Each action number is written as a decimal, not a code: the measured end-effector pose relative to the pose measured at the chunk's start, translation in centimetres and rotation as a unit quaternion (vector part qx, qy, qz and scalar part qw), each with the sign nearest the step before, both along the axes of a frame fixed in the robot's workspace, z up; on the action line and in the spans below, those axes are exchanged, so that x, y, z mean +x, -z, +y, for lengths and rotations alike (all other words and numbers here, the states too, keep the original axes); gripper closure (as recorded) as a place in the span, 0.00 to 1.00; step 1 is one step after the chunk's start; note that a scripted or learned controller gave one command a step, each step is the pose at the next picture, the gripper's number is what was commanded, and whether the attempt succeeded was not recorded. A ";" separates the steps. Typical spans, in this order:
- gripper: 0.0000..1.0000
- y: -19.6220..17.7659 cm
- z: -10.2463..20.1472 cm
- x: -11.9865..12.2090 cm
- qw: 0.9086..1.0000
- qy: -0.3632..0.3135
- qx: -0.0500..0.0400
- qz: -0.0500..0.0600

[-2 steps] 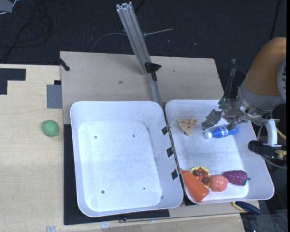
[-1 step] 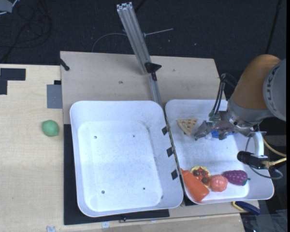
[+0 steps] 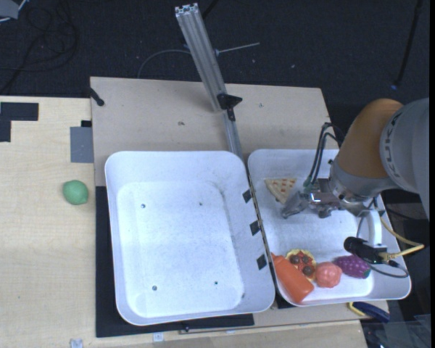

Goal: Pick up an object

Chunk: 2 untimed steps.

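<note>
The right bin (image 3: 391, 290) holds several toy foods. A tan waffle-like wedge (image 3: 280, 188) lies near its back left. An orange carrot-like piece (image 3: 293, 280), a small pizza-like disc (image 3: 300, 257), a pink round fruit (image 3: 328, 275) and a purple grape bunch (image 3: 354, 266) sit along its front edge. My gripper (image 3: 296, 205) hangs low over the middle of this bin, just right of and below the wedge, fingers pointing left. Nothing shows between the fingers.
The left bin (image 3: 130, 167) stands beside the right one, with black clips (image 3: 252, 227) on the shared rim. A green ball (image 3: 76, 192) lies on the bench far left. A slanted metal rail (image 3: 206, 56) rises behind the bins.
</note>
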<state>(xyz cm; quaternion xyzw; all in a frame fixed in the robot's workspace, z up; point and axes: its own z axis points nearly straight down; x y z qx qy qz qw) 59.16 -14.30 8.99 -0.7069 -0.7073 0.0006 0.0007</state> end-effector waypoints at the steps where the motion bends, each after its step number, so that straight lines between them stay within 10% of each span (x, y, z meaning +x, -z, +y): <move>1: 1.00 -1.2 -0.1 0.1 1.000 0.001 0.000 -0.002; 2: 1.00 -5.7 0.5 0.6 1.000 0.000 0.000 -0.002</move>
